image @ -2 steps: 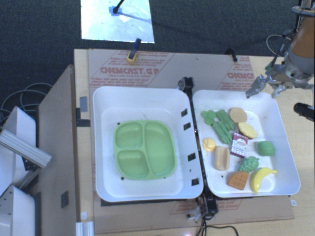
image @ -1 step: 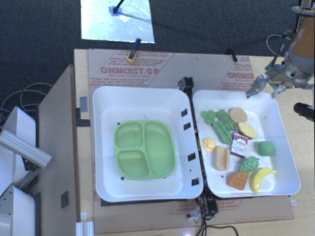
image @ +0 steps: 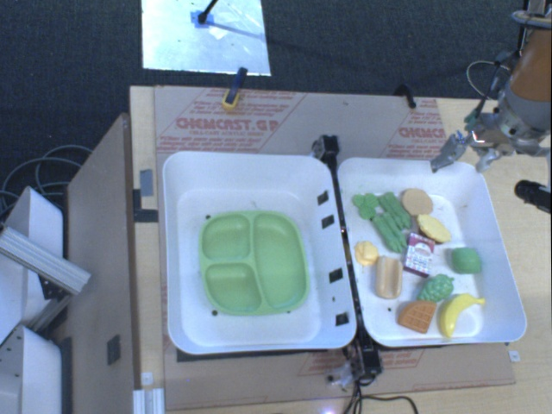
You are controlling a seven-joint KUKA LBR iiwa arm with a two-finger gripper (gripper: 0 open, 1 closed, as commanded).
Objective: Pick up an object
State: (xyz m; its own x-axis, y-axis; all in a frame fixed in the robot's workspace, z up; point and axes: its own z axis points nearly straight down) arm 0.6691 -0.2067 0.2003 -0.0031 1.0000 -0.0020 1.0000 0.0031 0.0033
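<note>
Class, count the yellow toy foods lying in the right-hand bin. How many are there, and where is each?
3. A banana at the near right corner, a small yellow piece near the bin's left side, and a yellow oval piece right of centre. Others may hide beneath.

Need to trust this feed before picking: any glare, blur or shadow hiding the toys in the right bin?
Camera view: soft overall, toys in the right bin evenly lit and distinguishable; gripper at that bin's far edge is blurred; bright glare on the shiny sheet beyond the bench.

One fixed camera looks down slantwise on both bins (image: pixel 250 166) from above.
</note>
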